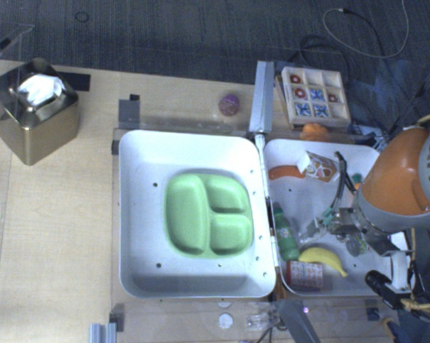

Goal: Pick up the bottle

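Gripper low in the right bin, bottle off to its left

The gripper [338,224], grip state impossible to tell, hangs above the yellow banana [325,259]; the green plastic bottle [284,235] lies leftward against the white bin wall [270,205], so a descent here risks grabbing banana or scraping wall.

A green tray [208,215] lies mid-left bin [136,270]. In the right bin [358,153], the bottle [284,234] lies along the left wall, a banana [323,259] and a packet [306,276] near the front edge, a carton [318,165] toward the back. The gripper [335,221] hangs mid-bin, apart from the bottle.
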You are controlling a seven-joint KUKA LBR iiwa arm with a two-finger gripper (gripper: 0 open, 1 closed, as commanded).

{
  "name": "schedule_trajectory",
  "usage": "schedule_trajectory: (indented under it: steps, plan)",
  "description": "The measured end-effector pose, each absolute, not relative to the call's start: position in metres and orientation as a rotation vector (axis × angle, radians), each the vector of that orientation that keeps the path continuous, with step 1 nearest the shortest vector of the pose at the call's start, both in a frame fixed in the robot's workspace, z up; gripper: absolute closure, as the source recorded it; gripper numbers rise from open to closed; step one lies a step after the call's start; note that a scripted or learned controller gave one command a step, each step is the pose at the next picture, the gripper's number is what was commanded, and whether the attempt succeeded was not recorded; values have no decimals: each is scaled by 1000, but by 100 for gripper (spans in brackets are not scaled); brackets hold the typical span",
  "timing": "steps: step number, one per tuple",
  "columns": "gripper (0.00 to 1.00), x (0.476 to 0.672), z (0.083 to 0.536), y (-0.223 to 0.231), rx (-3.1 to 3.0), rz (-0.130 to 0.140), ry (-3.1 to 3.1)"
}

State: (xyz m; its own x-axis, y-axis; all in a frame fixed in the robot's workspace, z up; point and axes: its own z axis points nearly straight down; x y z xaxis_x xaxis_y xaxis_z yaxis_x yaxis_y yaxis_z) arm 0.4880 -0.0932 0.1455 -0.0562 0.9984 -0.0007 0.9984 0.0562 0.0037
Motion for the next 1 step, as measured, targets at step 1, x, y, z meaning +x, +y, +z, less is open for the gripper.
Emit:
schedule_trajectory:
  steps: [1]
  plan:
    - [0, 522, 220, -83, 2338, 8, 2091]
